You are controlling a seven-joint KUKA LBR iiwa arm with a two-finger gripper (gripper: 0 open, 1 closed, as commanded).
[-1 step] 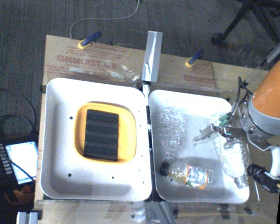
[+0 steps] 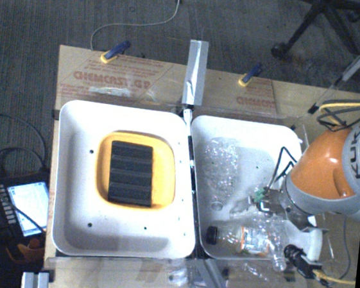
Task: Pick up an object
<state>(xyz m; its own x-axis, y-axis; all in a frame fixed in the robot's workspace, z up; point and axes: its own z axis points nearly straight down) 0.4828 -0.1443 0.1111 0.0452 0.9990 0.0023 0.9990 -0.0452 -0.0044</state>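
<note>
Left bin [image 2: 67, 224]: a yellow tray [image 2: 140, 143] with a black ribbed insert [image 2: 131, 173] lies at its centre. Right bin [image 2: 245, 136]: a clear plastic bottle [image 2: 246, 239] lies on its side at 6 o'clock; a second clear bottle [image 2: 221, 167] lies toward 11 o'clock. The gripper [image 2: 275, 206] hangs at 3 o'clock over the right bin; finger state cannot be determined.

Looks like a robotics lab or test room. Dark carpet [image 2: 41, 2] all round a plywood worktop [image 2: 110, 77], stencilled lettering along its far edge and two clamps [image 2: 115, 51] biting it. Loose cables [image 2: 0, 136] and a lit screen device [image 2: 26, 205] off the left edge; an office chair base [image 2: 316, 23] beyond the far right corner.
</note>
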